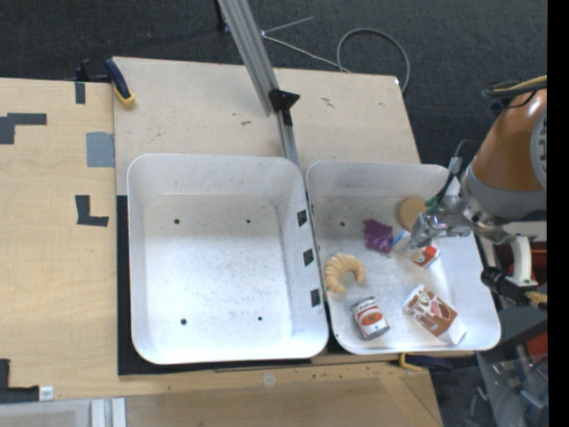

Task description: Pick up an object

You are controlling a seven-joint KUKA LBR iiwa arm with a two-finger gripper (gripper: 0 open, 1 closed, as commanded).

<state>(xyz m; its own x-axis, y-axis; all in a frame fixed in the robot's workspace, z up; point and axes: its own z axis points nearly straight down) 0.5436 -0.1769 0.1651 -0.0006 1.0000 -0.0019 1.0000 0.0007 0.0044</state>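
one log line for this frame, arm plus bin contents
arm: gripper low in right bin | near: small red-white item, purple object | also: croissant, can, carton, tan disc | lift: not seen

Robot lab: taped bench [53,176], white bins [222,172]

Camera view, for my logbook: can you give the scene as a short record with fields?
bins: two white bins side by side; left bin, right bin
right bin contents: croissant, purple object, can, brown carton, tan round object, small red and white item
gripper: gripper low over the right bin, above the small red and white item
grasp: cannot tell
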